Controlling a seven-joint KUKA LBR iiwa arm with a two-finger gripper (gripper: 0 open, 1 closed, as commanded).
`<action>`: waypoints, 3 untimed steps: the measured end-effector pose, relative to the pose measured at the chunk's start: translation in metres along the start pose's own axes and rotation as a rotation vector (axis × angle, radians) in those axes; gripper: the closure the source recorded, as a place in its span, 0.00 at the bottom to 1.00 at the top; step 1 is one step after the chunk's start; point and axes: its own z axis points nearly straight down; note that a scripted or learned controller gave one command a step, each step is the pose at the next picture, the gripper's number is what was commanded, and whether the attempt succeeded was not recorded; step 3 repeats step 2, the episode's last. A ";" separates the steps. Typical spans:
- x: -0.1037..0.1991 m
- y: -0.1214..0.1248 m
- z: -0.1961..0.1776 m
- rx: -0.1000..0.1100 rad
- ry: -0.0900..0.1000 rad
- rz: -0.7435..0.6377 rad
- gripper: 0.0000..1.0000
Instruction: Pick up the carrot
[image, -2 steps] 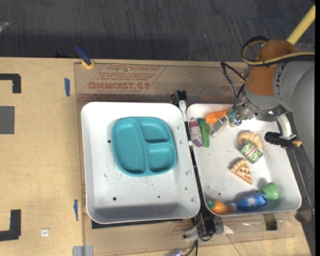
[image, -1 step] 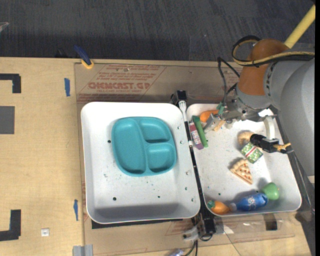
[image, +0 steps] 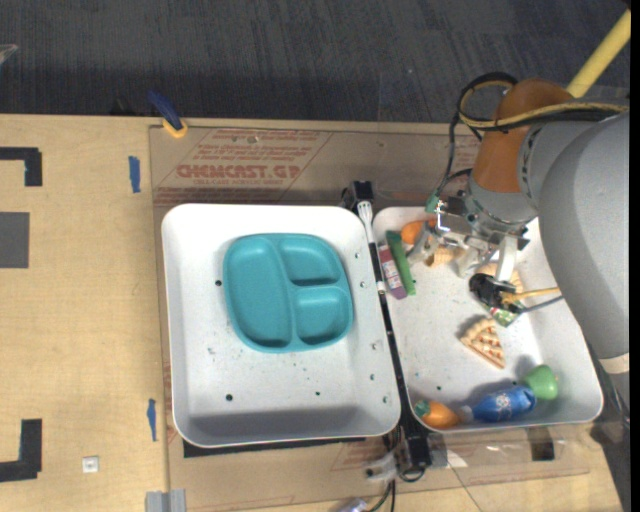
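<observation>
Carrot (image: 411, 232) is what we take the small orange piece to be, lying at the far left corner of the right bin (image: 575, 345), just left of the gripper (image: 452, 243) and very close to it; we cannot tell whether they touch. Beside the carrot, toward the bin's left wall, we see a green marker (image: 398, 262) and a purple marker (image: 389, 272) lying side by side. We cannot tell how the gripper's fingers stand, since the wrist hardware hides them, and nothing shows clearly between them. Nearer us than the gripper lies a waffle piece (image: 485, 342). Well away from the gripper, along the bin's near wall, we see a blue bottle (image: 503, 403), a green round toy (image: 541, 381) touching it, and a second orange carrot-like toy (image: 437, 411) at the near left corner. Far left of the gripper, the left bin (image: 190, 350) holds a teal divided plate (image: 288, 290).
</observation>
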 end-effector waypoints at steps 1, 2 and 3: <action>0.006 -0.006 0.000 0.032 0.005 0.297 0.00; 0.007 -0.014 0.001 0.027 0.014 0.491 0.00; 0.007 -0.014 0.001 0.027 0.014 0.491 0.00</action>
